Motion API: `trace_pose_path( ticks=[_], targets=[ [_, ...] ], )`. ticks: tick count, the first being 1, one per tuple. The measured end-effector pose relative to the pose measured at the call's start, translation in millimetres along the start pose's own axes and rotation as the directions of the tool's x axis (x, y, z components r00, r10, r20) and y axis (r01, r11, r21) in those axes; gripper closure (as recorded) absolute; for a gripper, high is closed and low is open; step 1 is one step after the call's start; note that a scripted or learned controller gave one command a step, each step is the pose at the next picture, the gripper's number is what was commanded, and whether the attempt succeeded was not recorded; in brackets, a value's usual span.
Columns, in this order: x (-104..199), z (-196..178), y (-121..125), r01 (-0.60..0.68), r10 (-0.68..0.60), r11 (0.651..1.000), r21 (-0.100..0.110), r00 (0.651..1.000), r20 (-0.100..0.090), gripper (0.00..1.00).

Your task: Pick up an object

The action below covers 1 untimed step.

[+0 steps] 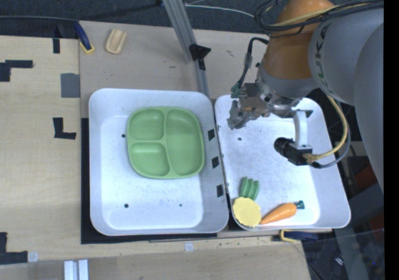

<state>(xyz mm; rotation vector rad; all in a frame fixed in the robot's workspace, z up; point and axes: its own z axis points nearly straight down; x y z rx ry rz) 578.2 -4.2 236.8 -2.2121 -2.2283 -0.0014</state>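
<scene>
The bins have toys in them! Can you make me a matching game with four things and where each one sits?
Things:
1. green divided plate
2. toy carrot
3. yellow round piece
4. hand

Places:
A. right bin, near corner, orange with a green tip
B. over the right bin's far left part, above the white floor
C. middle of the left bin
D. right bin, near edge, just left of the carrot

Pairs: 1-C, 2-A, 3-D, 4-B
</scene>
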Motion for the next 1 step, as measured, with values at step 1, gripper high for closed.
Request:
trace_pose_path(
  ticks=[1],
  targets=[
    [50.3,12.9,-2.3,-0.001,0.001,1.000,0.003,1.000,0.001,1.00]
  ],
)
